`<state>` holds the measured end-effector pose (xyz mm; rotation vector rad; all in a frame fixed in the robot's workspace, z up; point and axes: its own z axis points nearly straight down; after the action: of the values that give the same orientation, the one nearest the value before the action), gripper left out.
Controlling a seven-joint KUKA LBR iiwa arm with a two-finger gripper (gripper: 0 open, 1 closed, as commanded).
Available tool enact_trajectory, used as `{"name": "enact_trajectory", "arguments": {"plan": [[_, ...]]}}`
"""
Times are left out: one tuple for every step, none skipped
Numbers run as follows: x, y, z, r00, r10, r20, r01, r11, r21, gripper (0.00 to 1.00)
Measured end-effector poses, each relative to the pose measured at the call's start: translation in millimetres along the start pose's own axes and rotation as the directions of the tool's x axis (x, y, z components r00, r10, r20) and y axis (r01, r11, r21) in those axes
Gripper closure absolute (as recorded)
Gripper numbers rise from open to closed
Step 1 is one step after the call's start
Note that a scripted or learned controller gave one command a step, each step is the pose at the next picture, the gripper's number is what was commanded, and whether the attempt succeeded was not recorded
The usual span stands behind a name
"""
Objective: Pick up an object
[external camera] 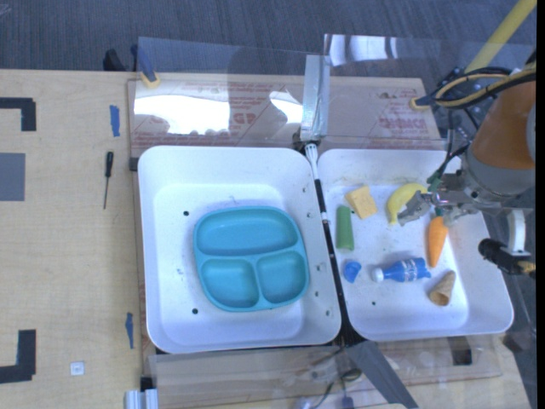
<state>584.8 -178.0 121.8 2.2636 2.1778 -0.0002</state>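
Dark grey carpet runs behind a pale wooden bench [60, 254] that carries two shallow white bins side by side. Over the right bin [485, 309], the tool [419, 206] hangs low at the yellow banana [400, 199], its metal tip just beside or touching the fruit's right end; whether the tool is open or closed, or has anything in its grip, cannot be told from this slanted view. The banana lies in the upper middle of that bin. Just left of it sits a yellow cheese-like wedge [361, 201], and below that a green stick-shaped piece [344, 227] lies upright along the bin's left wall. An orange carrot [436, 239] lies just below the tool, pointing down the bin. Beneath it a blue and white bottle [403, 270] lies on its side, with a small blue piece [352, 271] near its left end and a tan cone [441, 288] near its right. The grey arm with its orange band [507, 135] reaches in from the right. The left bin [162, 186] holds a turquoise divided plate [250, 257] with three compartments. A black screwdriver [107, 177] lies on the bench left of the bins.
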Motion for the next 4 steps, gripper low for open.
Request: {"name": "enact_trajectory", "arguments": {"plan": [[-15, 4, 36, 0.999, -0.049, 0.002, 0.049, 0.999, -0.005, 0.00], [-16, 5, 26, 0.999, -0.049, 0.002, 0.049, 0.999, -0.007, 1.00], [20, -11, -67, 1.000, 0.014, 0.000, -0.014, 1.000, -0.007, 1.00], [19, -13, -61, 1.000, 0.016, -0.001, -0.016, 1.000, 0.004, 0.00]]}}
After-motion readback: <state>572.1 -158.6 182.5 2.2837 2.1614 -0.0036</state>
